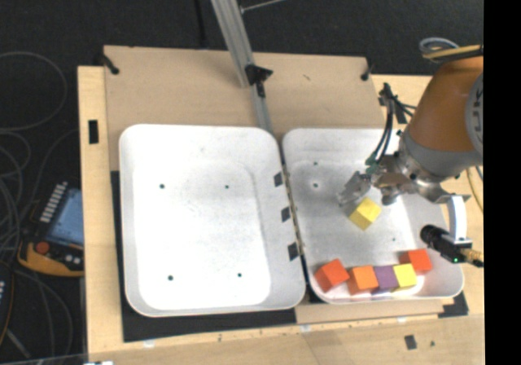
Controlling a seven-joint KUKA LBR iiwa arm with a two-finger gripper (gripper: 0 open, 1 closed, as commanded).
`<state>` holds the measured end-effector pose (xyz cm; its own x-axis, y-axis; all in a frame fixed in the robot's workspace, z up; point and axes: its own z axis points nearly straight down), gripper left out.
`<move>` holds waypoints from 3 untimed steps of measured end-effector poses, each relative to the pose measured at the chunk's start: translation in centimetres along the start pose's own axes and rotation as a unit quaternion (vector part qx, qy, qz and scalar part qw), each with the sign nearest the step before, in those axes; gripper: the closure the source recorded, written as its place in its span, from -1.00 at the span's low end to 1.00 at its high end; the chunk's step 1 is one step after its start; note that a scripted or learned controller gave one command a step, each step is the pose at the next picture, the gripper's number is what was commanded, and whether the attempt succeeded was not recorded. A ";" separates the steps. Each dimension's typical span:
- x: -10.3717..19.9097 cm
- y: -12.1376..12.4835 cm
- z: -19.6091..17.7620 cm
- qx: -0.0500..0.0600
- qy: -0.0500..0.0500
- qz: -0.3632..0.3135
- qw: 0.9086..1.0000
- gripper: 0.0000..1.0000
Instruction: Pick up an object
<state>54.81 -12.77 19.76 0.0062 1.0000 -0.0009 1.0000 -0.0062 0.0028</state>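
Black floor and loose cables surrounded the desk [98, 331], which carried two shallow white bins side by side. The left bin [134, 192] held nothing I could make out beyond a few dark specks. In the right bin [326, 147] a row of small blocks ran along the near edge: a red-orange block [330, 274] toward the near-left corner, an orange block [363, 278], a purple block [384, 278], a yellow block [404, 275] and another red block [419, 259] toward the near-right corner. A separate yellow cube [365, 213] sat near the bin's middle, and the claw [370, 192] hung right over it, its tips at or just above the cube's top. From where I stood I could not tell whether the claw was released or clenched, and the cube looked tilted, perhaps half lifted. To do this step well, I reckoned the claw should centre squarely over the cube, straddle two flat faces and close fully before rising, since a corner grip on a tilted cube would probably slip.
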 end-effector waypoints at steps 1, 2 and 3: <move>-0.8 -3.0 -4.5 -0.002 -0.001 -0.003 1.000 -1.00; -4.9 3.8 8.6 0.003 0.000 -0.004 1.000 -1.00; -3.1 1.4 10.0 0.000 -0.001 -0.002 1.000 -1.00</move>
<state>56.18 -15.88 9.77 0.0016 1.0000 -0.0038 1.0000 -0.0016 0.0037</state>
